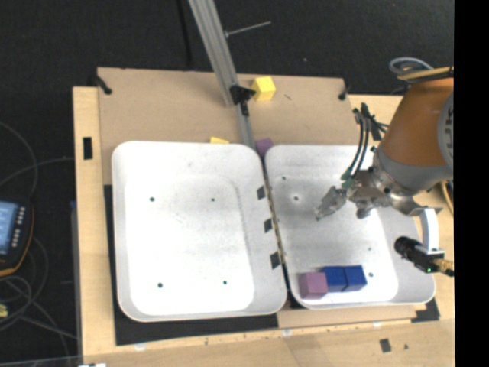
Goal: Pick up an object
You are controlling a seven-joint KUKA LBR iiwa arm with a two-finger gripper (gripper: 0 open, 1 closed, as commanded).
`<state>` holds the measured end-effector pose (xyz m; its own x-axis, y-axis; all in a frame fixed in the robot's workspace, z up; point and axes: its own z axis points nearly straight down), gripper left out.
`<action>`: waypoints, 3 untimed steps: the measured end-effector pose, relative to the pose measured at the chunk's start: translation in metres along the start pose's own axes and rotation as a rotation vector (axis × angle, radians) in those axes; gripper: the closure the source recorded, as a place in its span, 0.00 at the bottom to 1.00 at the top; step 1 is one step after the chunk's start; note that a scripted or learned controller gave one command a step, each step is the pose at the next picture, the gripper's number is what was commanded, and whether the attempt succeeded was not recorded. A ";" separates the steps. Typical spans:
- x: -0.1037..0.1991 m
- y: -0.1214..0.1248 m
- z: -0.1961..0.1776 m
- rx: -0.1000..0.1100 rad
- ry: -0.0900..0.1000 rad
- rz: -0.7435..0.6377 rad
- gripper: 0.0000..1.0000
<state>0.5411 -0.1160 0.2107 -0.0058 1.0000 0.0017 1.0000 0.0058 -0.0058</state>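
The jaws (334,202) hang over the middle of the right bin (306,167); whether they stand apart or together I cannot tell, and nothing shows between them. The nearest things to take lie toward the near edge of that bin: a blue block (343,277) with a purple block (312,284) touching its left side. Their row runs left to right, so the coming move looks like a reach nearward, then down
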 end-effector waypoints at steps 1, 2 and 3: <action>-0.053 0.066 0.079 -0.003 -0.004 0.008 0.00; -0.093 0.064 0.022 -0.012 -0.007 0.009 0.00; -0.011 0.034 0.076 0.000 0.002 -0.001 0.00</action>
<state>0.5750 -0.1263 0.1343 -0.0069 1.0000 0.0038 1.0000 0.0070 -0.0055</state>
